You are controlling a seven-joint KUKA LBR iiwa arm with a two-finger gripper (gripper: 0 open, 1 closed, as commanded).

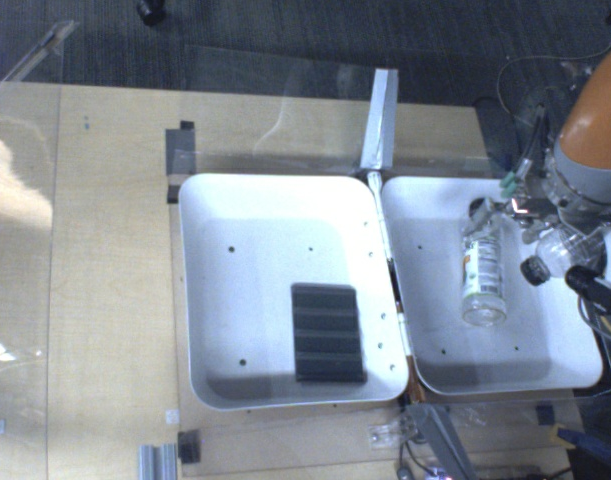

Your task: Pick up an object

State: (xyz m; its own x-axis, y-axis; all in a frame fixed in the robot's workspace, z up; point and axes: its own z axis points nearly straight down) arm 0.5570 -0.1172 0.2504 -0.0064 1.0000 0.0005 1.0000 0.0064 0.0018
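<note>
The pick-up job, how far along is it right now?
Done: the arm has reached into the right bin, and its pincer is by the top end of the clear bottle. In hand: nothing I can confirm; the bottle lies on the bin floor, and a grip is too unclear to judge. Left: grasp and lift something. The black ribbed block sits untouched in the left bin.

Clear glossy plastic bottle (482, 273), matt black ribbed block (327, 333), smooth white bins (275, 203), pale wood bench (95, 298).
</note>
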